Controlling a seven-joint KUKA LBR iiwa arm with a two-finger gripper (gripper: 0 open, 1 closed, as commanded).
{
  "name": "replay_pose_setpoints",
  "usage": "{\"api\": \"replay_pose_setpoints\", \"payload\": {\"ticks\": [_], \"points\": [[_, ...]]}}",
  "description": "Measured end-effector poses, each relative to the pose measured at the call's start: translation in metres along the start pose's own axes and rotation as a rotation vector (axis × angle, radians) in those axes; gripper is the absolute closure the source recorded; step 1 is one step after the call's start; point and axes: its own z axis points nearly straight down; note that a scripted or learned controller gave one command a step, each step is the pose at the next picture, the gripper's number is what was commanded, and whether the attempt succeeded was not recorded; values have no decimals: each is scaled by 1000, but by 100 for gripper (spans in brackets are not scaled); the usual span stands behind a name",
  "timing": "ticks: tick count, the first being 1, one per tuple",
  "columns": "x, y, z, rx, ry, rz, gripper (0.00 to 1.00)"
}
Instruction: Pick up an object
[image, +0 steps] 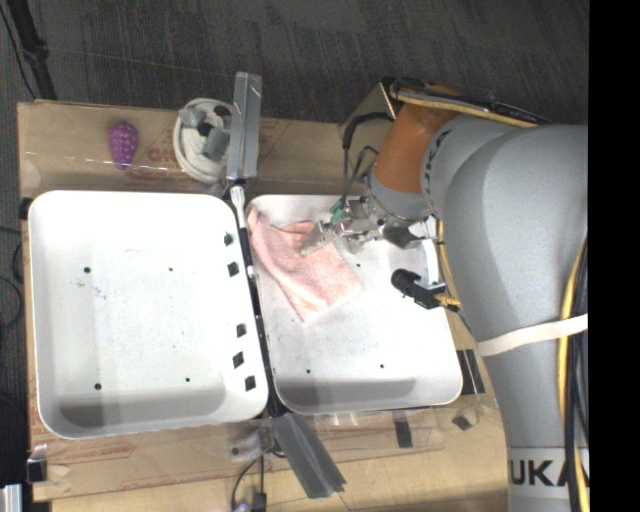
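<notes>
On a tan, board-like counter (70, 130): two shallow white bins side by side, both smooth, matte and round-cornered. In the left bin (130, 300), a pale floor flecked with a few small dark dots. Along the seam between the bins, a row of small black clips (238, 300).

In the far-left corner of the right bin (380, 340): a pink cloth (300, 265), soft and nubby like terry. Bunched into folds near the bin's wall, then spread flatter into a rough oblong slanting toward the bin's middle.

Beyond the bins on the bare counter: a small purple, knobbly, grape-like lump (123, 143). Near it, a white ring-shaped coil (200, 140), just beside a flat grey metal bar (245, 115).

Reaching in from the right: a thick grey arm (500, 230), smooth and rounded, with an orange band (405, 150) above the wrist. Bent down over the far side of the right bin, with the pincer (338, 225) low at the cloth's upper right edge. Touching the fabric or just above it: cannot tell. Apart, together or clamped on the cloth: cannot tell either, too small and cluttered there.
</notes>
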Motion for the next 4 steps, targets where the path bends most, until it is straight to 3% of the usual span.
{"api": "replay_pose_setpoints", "payload": {"ticks": [1,2,3,4], "points": [[-35,-3,-2,-5,-2,-176,0],[25,1,-19,4,1,17,0],[20,-40,-2,-6,-1,-124,0],[-5,0,-2,-4,-1,-140,0]]}}
